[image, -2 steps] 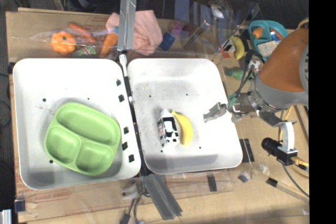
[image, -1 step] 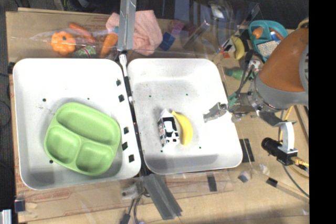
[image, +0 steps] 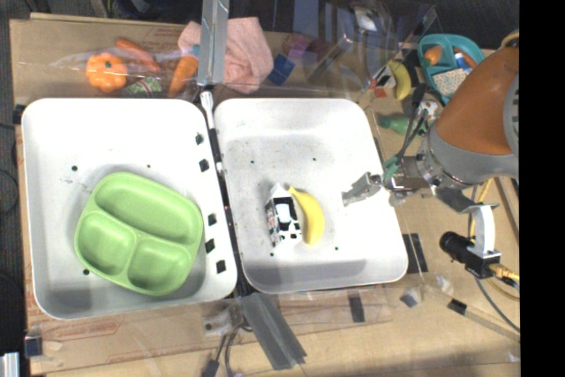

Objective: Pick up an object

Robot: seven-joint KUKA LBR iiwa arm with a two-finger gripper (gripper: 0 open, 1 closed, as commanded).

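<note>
I have the jaws point(image: 360, 188) hanging over the right bin point(image: 256, 124), near its right wall, and I cannot tell how wide they stand; nothing is visibly in them. My target is the banana point(image: 309, 216), lying on the bin floor touching a black-and-white toy point(image: 282, 218) on its left, a little way left of the jaws. I judge this the approach step, no grasp yet. Next I need to shift left over the banana, line up across its narrow width, and descend. The green tray point(image: 137, 234) sits in the left bin point(image: 53, 132)
</note>
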